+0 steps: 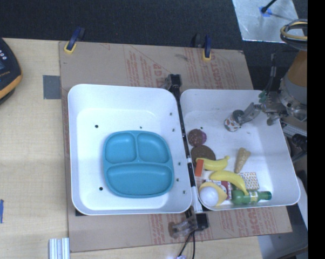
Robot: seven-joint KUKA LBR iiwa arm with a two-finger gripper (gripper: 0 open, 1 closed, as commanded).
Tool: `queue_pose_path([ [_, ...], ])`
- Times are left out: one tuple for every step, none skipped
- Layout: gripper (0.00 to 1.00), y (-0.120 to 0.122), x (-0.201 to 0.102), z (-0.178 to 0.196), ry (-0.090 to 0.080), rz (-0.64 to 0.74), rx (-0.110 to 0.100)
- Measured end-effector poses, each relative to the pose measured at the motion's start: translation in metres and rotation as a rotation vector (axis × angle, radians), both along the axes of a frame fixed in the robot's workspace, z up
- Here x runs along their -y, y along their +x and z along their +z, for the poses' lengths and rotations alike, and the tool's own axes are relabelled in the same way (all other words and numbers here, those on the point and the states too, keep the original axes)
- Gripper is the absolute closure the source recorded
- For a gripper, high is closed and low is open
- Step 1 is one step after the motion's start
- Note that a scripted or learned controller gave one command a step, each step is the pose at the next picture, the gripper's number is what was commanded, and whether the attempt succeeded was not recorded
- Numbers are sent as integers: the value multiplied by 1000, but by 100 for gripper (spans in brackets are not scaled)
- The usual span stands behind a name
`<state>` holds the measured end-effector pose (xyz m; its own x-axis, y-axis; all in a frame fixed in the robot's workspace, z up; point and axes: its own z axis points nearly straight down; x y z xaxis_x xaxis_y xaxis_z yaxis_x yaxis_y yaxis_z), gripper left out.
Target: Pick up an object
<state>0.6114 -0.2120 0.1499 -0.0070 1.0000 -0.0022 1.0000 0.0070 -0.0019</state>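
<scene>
Nearest, a green bottle (251, 197) lies with bananas (225, 172) in the right bin (292, 166), while farther back the gripper (239, 117) sits beside a small cup (232, 124), its grip impossible to tell.

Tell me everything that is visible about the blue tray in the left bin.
The blue tray is a light blue plate with rounded corners and looks like smooth plastic. Raised ridges divide it into three compartments: two smaller ones at the far side and one wide one at the near side. All three hold nothing. It lies flat on the floor of the left bin, roughly central, and touches no wall.
</scene>
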Motion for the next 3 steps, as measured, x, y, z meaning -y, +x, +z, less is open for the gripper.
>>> queue_pose_path([
  [0, -76, 0, -62, 6, -5, -12],
  [0, 6, -78, -57, 3, 7, 5],
  [0, -68, -4, 36, -2, -12, 3],
])
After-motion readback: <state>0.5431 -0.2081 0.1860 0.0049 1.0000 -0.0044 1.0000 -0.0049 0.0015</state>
